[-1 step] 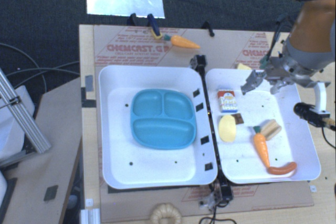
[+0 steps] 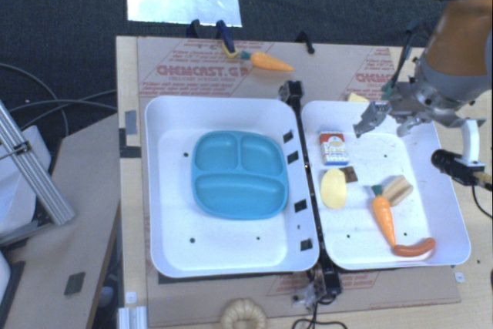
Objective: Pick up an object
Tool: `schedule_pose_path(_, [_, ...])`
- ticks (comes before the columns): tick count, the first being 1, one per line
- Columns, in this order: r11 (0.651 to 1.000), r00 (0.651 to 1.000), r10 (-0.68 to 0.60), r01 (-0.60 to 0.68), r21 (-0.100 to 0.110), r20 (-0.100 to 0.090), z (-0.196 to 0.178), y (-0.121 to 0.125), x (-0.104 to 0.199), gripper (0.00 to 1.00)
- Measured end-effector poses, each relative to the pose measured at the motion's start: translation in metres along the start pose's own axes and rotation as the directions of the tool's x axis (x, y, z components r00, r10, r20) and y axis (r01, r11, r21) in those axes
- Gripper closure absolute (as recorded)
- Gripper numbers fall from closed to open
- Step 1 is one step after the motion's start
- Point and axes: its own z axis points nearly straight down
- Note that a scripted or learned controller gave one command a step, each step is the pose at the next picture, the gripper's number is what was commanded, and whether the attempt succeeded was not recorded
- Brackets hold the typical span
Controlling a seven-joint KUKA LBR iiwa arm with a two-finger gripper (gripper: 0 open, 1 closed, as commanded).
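My gripper (image 2: 389, 122) hovers over the upper part of the right bin (image 2: 454, 243), its fingers (image 2: 371, 119) spread open with nothing between them. Below and left of it lies a small red and white box (image 2: 333, 147). Further down are a pale yellow lemon-like piece (image 2: 333, 188), a small dark block (image 2: 350, 175), a tan bread-like piece (image 2: 394, 189), an orange carrot (image 2: 384, 218) and a red sausage (image 2: 414, 247). A yellow piece (image 2: 357, 98) peeks out at the bin's top edge.
The left bin (image 2: 169, 243) holds a blue divided plate (image 2: 238, 173). A second carrot (image 2: 266, 62) lies on the cardboard behind the bins. A black divider strip (image 2: 304, 173) separates the bins. A metal frame (image 2: 31, 166) stands at the left.
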Motion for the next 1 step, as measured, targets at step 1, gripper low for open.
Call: schedule_pose_path(1, [1.0,1.0,0.002,-0.002,0.0,0.0,0.0406,-0.0038,0.001,0.0])
